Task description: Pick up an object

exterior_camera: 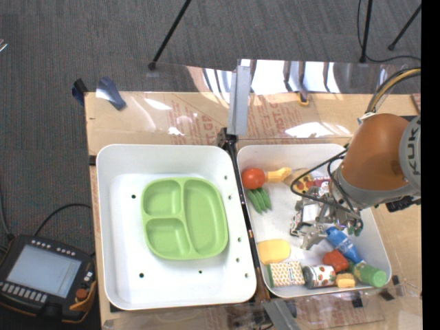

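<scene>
Camera view is looking down on my two white bins, and I am reaching into the right bin from the right. My end effector is hanging low over the middle of that bin, its metal parts pointing down toward the bin floor just left of a blue bottle. I cannot tell from here how it is set, and I am not seeing anything gripped in it.

The things I could take are all lying around me in this bin: a red tomato and green beans at the far left, a yellow block at the near left, a patterned box and a can along the near wall, and a red piece beside the bottle. The left bin is carrying a green divided plate.

I am judging the pick as not yet done: I am down among the objects, so closing on one and lifting are remaining.
</scene>
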Tool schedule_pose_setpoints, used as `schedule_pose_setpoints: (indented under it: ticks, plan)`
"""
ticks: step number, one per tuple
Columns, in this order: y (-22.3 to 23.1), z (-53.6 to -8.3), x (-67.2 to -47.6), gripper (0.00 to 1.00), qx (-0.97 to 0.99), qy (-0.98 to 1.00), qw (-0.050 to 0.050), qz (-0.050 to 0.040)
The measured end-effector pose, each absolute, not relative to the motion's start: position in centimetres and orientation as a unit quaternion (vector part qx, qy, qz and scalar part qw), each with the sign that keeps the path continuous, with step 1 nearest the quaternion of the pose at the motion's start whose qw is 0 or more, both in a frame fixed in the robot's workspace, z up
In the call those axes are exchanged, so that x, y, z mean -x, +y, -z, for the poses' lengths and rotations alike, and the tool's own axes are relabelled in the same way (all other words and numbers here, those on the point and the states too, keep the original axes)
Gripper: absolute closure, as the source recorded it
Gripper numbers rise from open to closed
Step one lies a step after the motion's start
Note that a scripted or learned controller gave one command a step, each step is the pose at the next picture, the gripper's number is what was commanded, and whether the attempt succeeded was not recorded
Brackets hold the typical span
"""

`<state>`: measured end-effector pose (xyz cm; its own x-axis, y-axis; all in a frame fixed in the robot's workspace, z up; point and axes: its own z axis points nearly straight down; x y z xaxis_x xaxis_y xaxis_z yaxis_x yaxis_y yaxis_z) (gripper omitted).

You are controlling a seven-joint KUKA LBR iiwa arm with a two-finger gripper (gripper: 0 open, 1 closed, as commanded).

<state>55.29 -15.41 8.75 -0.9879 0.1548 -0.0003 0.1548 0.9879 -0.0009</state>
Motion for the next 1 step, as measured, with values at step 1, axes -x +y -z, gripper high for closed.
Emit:
schedule_pose_setpoints:
  ticks: [1]
  plan:
    - [-11.16,-8.78,-60.90,0.00,-0.210,0.978,0.001,-0.0008]
